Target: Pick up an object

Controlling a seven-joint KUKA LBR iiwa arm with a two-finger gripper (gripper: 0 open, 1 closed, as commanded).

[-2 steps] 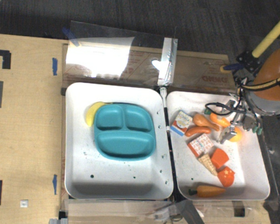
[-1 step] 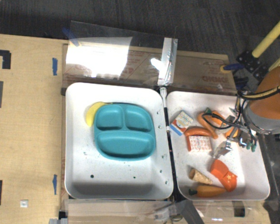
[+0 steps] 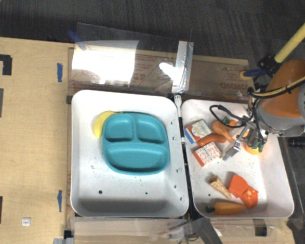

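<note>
- I see the left bin (image 3: 83,140) holding a teal divided plate (image 3: 136,143), with a yellow item (image 3: 100,121) tucked under its left edge.
- The right bin (image 3: 279,174) holds two small cartons (image 3: 202,142), a carrot (image 3: 229,207), an orange block (image 3: 243,190) and a cone-shaped piece (image 3: 220,187).
- My gripper (image 3: 238,142) hangs over the right bin's upper part; its fingers look apart, clamping nothing.

An orange carrot-like toy (image 3: 229,207) lies flat along the right bin's (image 3: 280,169) near rim.
</note>
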